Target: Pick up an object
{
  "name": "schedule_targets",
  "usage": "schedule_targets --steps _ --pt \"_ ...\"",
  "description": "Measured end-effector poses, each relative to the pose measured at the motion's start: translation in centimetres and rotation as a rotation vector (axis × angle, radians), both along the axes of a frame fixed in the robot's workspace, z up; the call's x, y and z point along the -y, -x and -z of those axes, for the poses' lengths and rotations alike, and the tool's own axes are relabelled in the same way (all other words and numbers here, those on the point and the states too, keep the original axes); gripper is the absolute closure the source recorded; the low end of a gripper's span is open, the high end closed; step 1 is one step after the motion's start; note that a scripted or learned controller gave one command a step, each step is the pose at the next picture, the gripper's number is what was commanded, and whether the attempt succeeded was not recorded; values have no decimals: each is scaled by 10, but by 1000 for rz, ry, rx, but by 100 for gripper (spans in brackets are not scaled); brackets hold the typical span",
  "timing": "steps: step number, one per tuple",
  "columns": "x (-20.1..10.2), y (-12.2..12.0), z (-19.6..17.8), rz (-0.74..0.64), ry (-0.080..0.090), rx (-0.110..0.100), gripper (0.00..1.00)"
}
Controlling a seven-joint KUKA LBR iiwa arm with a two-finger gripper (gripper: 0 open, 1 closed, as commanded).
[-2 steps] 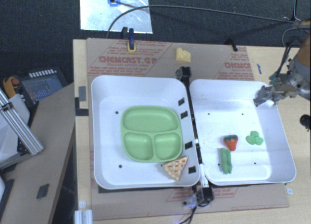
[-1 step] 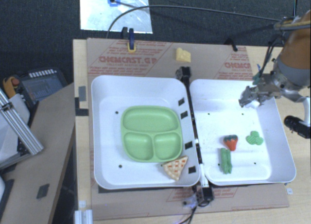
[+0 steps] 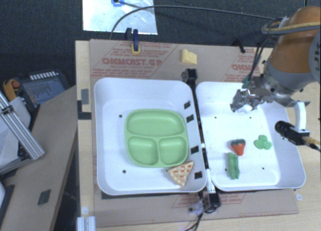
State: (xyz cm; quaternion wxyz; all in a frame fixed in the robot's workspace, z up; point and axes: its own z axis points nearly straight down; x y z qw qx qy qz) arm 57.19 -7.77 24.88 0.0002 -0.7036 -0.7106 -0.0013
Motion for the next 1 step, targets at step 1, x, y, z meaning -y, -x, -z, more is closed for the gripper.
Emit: schedule_targets --steps 1 --pt "-60 8 0 -1 0 -1 100"
